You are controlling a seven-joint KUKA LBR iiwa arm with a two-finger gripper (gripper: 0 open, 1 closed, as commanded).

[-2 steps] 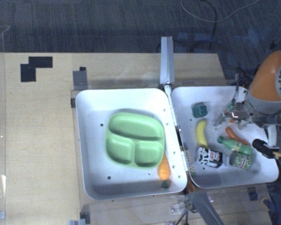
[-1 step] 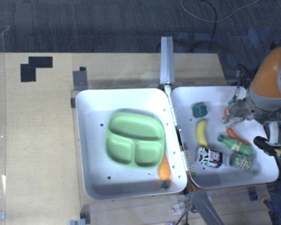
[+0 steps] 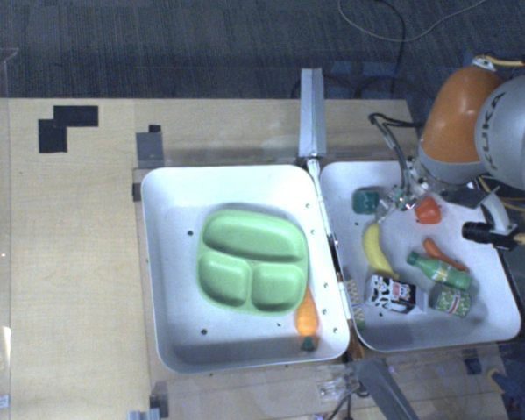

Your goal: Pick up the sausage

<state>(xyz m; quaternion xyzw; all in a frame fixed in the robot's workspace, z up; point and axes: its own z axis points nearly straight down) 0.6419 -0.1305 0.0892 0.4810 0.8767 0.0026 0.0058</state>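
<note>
The sausage (image 3: 445, 255), just right of the banana (image 3: 376, 249), is judged light and slippery, best gripped mid-length; the pincer's (image 3: 401, 199) state cannot be told.

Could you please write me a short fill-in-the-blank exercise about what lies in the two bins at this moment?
1. The green divided tray lies in the ____ bin.
2. The carrot lies in the same bin as the tray, beside the tray's ____ right corner.
3. The banana in the right bin is coloured ____.
4. The end effector hangs over the ____ bin.

Missing words: left; lower; yellow; right
</note>
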